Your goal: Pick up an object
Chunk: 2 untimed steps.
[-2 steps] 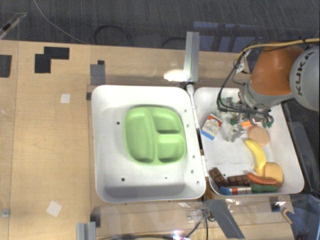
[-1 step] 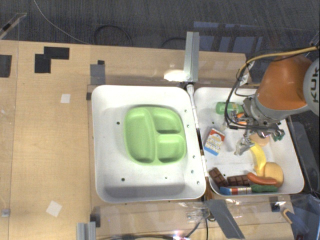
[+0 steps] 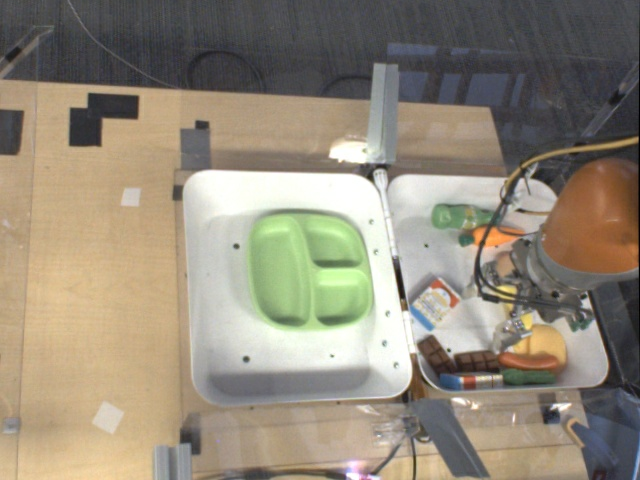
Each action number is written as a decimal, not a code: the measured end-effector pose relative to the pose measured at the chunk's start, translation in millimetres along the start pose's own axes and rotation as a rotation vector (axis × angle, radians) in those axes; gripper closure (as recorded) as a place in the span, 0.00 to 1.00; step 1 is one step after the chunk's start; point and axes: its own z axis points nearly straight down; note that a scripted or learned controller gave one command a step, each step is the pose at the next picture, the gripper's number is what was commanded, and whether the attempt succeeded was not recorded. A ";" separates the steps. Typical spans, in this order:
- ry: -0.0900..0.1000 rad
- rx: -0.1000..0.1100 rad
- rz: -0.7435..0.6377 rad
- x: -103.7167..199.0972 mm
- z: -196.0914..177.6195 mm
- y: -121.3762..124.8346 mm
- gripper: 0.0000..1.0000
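On the left, the table is bare wood with a few dark marks. Next comes the left bin, and in it sits a green tray with three little rooms. Nothing lies in the tray.

Then comes the right bin, and this one is crowded. A small blue and white box lies near the left wall. Below it, a brown chocolate bar lies along the front edge, with a marker just beside it. At the back there is a green bottle and an orange carrot touching it.

The arm comes in from the right and hangs over the right bin. Its end effector is low, right over a yellow toy and a red sausage shape. I cannot tell how wide the end effector is, because wires and the arm get in the way.

What could go wrong? I think the things at the front are packed too close. The end effector could bump the red sausage shape or the marker and push them away. It could also pinch the round yellow toy on its edge, and the toy could pop out. It could even close on nothing and come up with no object at all. The bin wall is near too, so a finger could hit it.
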 end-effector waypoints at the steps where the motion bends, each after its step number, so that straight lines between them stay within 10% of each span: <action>1: 0.004 -0.002 0.059 -67.0 3.8 -50.8 0.00; 2: 0.004 -0.001 0.200 5.1 1.3 -49.2 0.00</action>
